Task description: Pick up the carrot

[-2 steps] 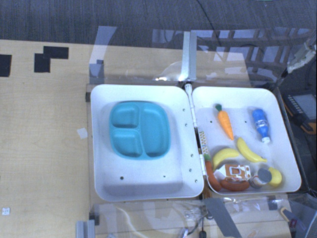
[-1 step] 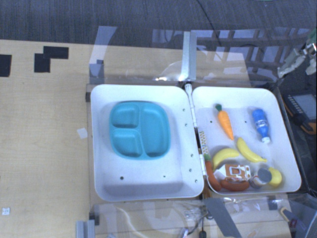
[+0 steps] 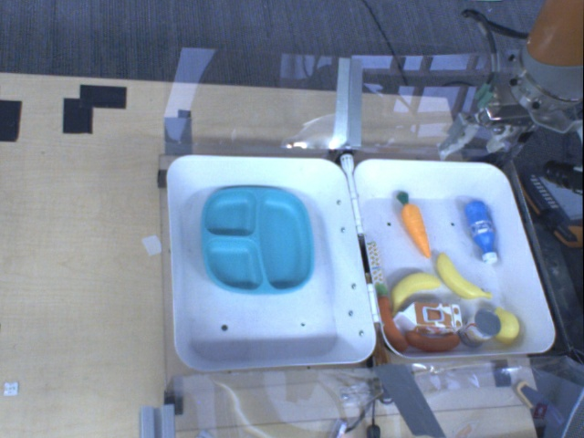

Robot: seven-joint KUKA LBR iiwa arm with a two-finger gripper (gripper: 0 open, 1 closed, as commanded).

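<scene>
Lighting: bright, even, diffuse overhead. Shadows: soft, faint, beneath the blue plate (image 3: pixel 258 239) at centre left. Glare: pale reflections on clear panels (image 3: pixel 401 80) along the upper middle. Focus: mildly soft throughout; arm (image 3: pixel 547 35) at upper right slightly blurred.

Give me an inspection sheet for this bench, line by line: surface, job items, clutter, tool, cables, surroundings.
Surface: two white bins side by side; left bin holds a blue tray.
Job's things: carrot lies free in the right bin, green top toward the far wall.
Clutter: blue bottle, two bananas and a packet nearby in the right bin.
Grippers: tool above the right bin's far corner, fingers unclear.
Cables: black cable on the floor behind.
Surroundings: grey carpet, wooden bench left.
</scene>
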